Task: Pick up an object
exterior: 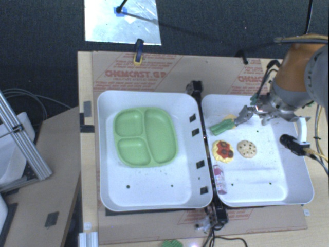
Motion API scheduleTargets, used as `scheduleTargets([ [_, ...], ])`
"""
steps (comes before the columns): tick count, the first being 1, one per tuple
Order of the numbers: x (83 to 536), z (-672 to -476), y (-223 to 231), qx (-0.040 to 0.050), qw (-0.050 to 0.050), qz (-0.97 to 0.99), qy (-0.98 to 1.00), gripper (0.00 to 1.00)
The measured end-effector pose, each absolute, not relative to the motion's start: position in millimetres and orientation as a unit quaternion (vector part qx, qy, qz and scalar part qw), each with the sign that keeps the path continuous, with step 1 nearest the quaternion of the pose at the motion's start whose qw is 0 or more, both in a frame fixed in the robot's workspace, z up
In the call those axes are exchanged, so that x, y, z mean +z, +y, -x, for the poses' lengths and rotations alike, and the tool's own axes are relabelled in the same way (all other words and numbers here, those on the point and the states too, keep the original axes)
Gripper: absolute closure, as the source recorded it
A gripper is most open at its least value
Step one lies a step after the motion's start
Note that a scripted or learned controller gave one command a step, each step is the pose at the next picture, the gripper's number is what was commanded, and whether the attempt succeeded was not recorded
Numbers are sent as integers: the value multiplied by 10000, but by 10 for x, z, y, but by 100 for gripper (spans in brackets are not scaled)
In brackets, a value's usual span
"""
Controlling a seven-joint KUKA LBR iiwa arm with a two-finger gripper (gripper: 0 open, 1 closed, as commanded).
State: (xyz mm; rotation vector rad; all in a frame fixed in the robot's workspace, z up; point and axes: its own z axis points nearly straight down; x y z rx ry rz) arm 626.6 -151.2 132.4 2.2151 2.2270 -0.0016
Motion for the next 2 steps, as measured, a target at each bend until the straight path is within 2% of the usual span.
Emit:
scheduleTargets([
  [1,817,-6170,-1546,-7,-8,-7067,7075,0],
  [2,841,-6698,-1559,7,13,-7051,7091,0],
])
